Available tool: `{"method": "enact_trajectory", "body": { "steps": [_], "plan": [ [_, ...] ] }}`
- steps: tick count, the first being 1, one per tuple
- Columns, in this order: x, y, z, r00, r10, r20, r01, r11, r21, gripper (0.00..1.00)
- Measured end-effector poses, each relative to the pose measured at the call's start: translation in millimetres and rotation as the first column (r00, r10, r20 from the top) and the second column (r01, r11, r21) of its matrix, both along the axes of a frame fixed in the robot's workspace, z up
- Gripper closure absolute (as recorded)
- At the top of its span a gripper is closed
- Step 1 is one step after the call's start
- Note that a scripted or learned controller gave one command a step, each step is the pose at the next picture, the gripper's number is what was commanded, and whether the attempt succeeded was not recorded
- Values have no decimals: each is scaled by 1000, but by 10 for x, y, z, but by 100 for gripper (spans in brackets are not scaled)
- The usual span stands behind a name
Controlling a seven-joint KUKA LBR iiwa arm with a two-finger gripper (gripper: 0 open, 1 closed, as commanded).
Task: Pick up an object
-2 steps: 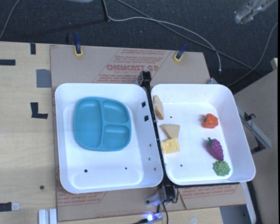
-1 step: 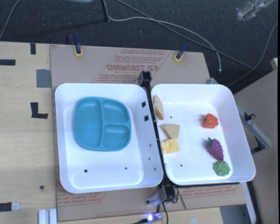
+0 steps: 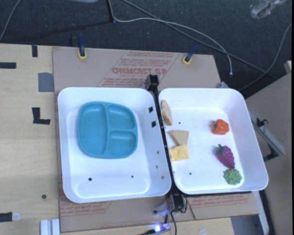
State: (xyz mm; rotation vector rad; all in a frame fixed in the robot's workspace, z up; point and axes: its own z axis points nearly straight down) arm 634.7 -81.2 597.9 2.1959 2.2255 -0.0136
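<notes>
My end effector [image 3: 270, 1] hangs blurred and high above the worktop, its opening beyond my telling, carrying nothing I can see; I judge the approach not yet begun; the tomato [image 3: 220, 127] lies well below and left of it in the right bin [image 3: 252, 126], so next I must descend onto it.

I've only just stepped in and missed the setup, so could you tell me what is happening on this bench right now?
A robot arm is set to pick up an object, but nothing is being handled yet. Its gripper hangs blurred at the top right, well away from both bins. The left bin holds a blue divided plate. The right bin holds toy food: a red pepper, purple grapes, green broccoli and three pale yellow wedges along its left wall. All lie untouched.
</notes>
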Motion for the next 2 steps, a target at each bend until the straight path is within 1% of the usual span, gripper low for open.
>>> {"method": "enact_trajectory", "body": {
  "steps": [2],
  "plan": [
    [6, 15, 201, 1000, 2, 1, -2, 1000, -3, 100]
  ]
}}
